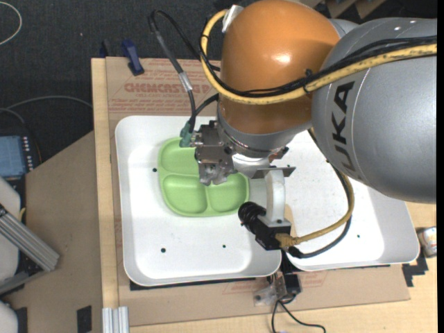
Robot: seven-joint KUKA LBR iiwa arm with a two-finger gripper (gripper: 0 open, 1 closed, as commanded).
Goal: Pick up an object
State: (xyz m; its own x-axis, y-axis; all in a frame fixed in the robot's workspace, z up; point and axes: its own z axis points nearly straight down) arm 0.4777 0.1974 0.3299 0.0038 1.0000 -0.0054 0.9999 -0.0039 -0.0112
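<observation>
A light green divided plate lies flat in the left white bin, toward its right side. My gripper hangs straight down over the plate's right half, its tip low over the green surface near the dividers. The big orange and grey wrist above hides the gripper's upper part and the plate's top right corner. I cannot make out how the gripper's tip stands.
The right bin lies under the arm, mostly hidden by it. A blue clip sits on the cardboard sheet behind the left bin. The bench edge and grey rails lie at the left.
</observation>
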